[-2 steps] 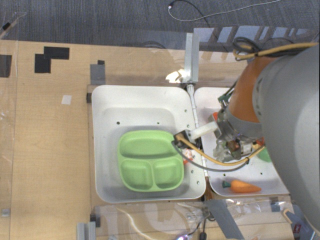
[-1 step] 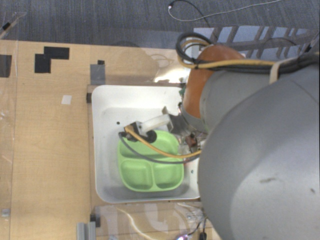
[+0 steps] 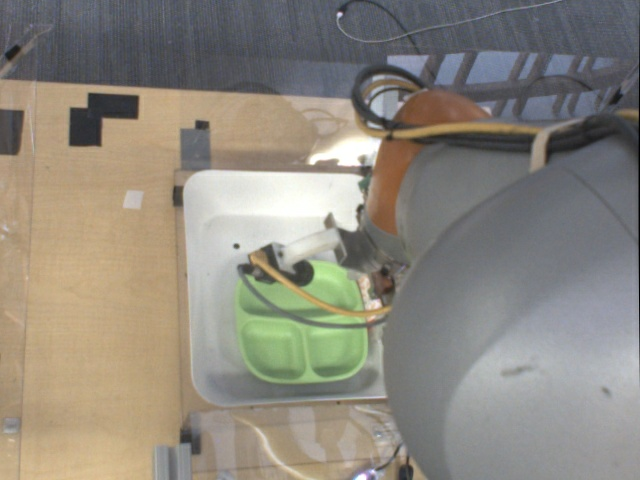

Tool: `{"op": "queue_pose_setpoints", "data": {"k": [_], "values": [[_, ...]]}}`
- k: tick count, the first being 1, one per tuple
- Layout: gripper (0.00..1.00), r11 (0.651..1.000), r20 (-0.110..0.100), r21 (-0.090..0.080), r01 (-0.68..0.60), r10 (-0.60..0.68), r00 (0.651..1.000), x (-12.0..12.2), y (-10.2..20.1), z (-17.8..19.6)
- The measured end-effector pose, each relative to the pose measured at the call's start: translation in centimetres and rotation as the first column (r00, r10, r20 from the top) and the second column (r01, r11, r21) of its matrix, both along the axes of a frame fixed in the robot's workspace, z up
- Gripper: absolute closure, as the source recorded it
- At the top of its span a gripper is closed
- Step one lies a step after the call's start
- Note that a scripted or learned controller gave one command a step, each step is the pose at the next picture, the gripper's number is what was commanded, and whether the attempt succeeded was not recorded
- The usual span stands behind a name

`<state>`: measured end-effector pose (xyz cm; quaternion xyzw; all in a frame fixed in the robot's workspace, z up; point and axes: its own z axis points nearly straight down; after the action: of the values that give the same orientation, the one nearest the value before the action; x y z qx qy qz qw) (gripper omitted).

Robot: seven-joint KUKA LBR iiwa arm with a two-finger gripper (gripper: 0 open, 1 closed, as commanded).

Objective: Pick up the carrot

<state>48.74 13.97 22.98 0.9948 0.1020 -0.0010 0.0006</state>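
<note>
A green divided plate (image 3: 300, 343) with three compartments lies in the front half of the white bin (image 3: 215, 258). Nothing lies in the compartments I can see. My gripper (image 3: 378, 280) hangs at the plate's right edge, low over the bin and mostly under the grey arm (image 3: 500, 308) with its orange band (image 3: 400, 168). The arm hides the right part of this bin and everything beyond it.
The wooden bench (image 3: 100, 298) stretches to the left of the bin, with black tape marks (image 3: 100, 118) near its far edge. A grey bracket (image 3: 197, 148) stands at the bin's far left corner. Dark carpet with a loose cable (image 3: 400, 28) lies behind the bench.
</note>
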Motion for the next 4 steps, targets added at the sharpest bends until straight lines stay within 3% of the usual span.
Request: {"op": "queue_pose_setpoints", "data": {"k": [1, 2, 3, 4], "values": [[0.0, 0.992, -0.004, 0.0, -0.124, 0.124, 0.992, -0.1, 7.2, -8.9], [0.0, 0.938, 0.018, 0.004, -0.347, 0.347, 0.938, 3.2, 3.6, -13.6], [0.0, 0.951, -0.002, 0.001, -0.308, 0.308, 0.951, 4.2, -1.3, 0.1], [1.0, 0.948, -0.011, 0.0, -0.318, 0.318, 0.948, 4.2, -1.2, 0.7]]}}
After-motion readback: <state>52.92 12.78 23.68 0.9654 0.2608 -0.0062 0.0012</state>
